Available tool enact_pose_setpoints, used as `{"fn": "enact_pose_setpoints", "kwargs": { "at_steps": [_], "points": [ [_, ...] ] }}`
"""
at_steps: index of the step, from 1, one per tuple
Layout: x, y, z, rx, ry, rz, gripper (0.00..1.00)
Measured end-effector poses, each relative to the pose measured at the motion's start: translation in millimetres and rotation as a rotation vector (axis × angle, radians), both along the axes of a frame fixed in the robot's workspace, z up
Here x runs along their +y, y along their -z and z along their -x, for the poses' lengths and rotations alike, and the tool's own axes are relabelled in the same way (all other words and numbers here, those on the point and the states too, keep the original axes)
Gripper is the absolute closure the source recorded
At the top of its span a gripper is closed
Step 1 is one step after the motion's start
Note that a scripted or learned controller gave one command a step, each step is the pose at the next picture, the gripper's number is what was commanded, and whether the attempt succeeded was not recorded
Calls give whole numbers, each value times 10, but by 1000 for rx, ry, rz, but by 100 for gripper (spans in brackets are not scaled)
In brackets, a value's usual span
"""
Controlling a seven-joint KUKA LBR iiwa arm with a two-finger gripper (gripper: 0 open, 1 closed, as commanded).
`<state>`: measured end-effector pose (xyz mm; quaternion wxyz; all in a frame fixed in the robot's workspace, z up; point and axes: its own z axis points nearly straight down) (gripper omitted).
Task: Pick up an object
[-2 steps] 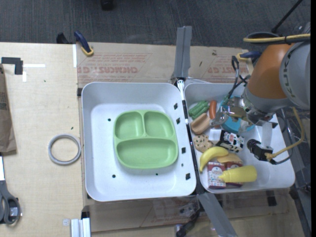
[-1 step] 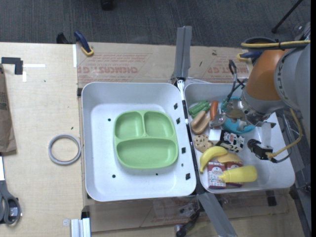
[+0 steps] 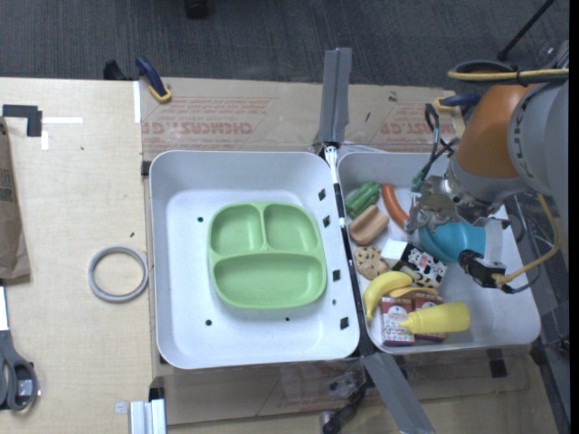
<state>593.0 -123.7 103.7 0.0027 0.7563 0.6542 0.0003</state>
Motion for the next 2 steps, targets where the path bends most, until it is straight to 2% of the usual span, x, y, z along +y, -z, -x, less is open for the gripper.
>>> {"fn": "enact_pose_setpoints", "kwargs": {
  "at_steps": [1, 2],
  "points": [
    [219, -439, -94, 8, 128, -3, 100],
    [145, -887, -554, 6, -9, -2, 100]
  ]
}}
